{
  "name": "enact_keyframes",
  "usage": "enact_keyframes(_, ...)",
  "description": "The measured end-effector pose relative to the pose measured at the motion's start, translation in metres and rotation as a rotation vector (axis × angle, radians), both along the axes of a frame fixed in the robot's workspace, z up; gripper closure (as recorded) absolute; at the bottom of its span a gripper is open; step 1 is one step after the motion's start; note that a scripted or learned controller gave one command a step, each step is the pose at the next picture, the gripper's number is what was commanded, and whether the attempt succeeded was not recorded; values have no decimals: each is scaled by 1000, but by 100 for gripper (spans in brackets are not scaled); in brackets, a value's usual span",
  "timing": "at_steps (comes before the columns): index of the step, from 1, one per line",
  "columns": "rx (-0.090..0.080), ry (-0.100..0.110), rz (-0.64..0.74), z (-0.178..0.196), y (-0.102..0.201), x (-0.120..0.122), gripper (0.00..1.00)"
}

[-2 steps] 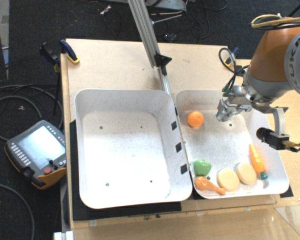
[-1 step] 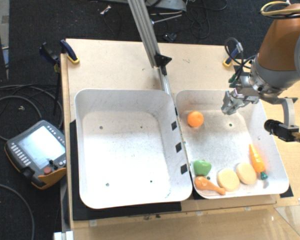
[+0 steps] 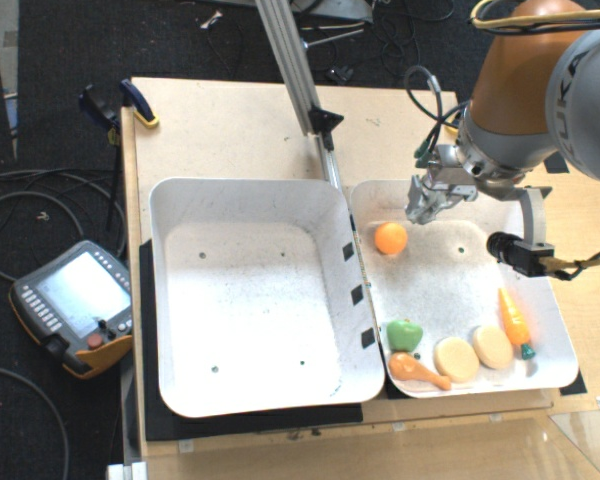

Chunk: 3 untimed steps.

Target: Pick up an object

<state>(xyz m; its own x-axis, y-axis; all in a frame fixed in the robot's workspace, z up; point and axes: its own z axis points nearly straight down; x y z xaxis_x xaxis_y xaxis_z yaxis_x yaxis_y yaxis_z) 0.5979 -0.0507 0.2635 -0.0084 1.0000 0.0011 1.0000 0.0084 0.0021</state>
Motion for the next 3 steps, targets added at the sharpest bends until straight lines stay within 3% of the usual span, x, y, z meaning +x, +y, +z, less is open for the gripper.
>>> enact_keyframes(1, 0, 1, -1, -2, 51, 9, 100)
enact_keyframes(3, 0, 5, -1, -20, 150, -6, 100)
